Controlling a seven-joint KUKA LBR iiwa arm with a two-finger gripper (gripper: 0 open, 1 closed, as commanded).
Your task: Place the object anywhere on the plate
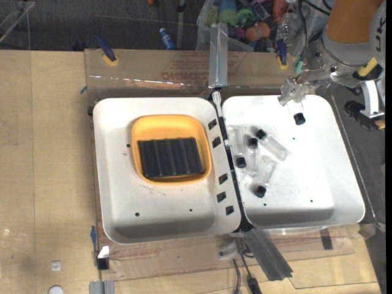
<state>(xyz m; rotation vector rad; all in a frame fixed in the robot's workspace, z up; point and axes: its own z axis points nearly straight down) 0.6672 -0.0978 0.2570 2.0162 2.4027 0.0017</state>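
Translucent gripper (293, 95) hangs over the far edge of the right bin (318, 204); whether it is spread, I cannot tell. Clear black-capped bottles (257, 155) lie nearer within that bin. Left of it sits the orange plate (170, 124), bearing a black ridged block (169, 158).

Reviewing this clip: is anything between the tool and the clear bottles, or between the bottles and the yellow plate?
Nothing visible lies between the tool and the clear bottles in the right bin. Toward the yellow plate in the left bin, only the raised rims where the bins meet stand between.
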